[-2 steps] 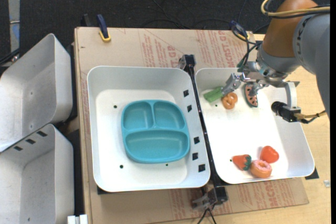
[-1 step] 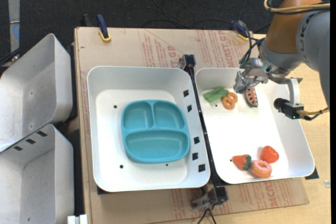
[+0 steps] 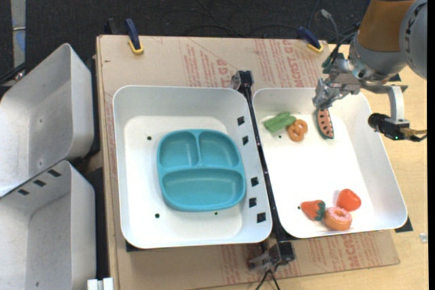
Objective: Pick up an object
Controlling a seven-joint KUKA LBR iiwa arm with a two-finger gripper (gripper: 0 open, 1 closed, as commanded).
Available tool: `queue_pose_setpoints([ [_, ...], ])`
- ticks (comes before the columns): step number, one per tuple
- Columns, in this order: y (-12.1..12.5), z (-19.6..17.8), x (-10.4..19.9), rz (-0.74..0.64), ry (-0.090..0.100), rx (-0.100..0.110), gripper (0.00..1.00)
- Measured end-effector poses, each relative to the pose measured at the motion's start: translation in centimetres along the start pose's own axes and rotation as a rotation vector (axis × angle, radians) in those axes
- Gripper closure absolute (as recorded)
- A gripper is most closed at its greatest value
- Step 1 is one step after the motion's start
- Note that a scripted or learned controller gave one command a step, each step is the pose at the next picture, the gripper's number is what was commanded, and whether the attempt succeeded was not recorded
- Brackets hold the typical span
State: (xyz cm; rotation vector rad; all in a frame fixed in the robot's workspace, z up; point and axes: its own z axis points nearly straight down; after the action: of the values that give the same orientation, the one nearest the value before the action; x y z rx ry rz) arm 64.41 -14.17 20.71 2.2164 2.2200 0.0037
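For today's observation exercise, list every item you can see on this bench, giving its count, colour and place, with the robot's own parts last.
Bins: two, white, side by side on the bench.
Divided tray: one, teal, in the left bin.
Watermelon slice: one, red with dark seeds, right bin, far side, under the claw.
Pretzel: one, orange-brown, right bin, far side.
Green vegetable: one, green, beside the pretzel.
Doughnut: one, pink, right bin, near edge.
Red toy foods: two, red, beside the doughnut.
Clamps: two, yellow, bench's far edge.
Arm: one, grey and orange, right.
Claw: one, above the watermelon slice.

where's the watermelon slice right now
The watermelon slice lies in the right bin, near its far edge, just right of the pretzel and directly under the gripper.
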Motion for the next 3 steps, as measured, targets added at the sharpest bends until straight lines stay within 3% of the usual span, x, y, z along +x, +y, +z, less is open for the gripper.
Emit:
queue_pose_setpoints([
  [1, 0.1, -2.6, 0.0, -0.001, 0.000, 0.000, 1.00],
  [3, -5.2, -1.0, 10.6, -0.005, 0.004, 0.008, 1.00],
])
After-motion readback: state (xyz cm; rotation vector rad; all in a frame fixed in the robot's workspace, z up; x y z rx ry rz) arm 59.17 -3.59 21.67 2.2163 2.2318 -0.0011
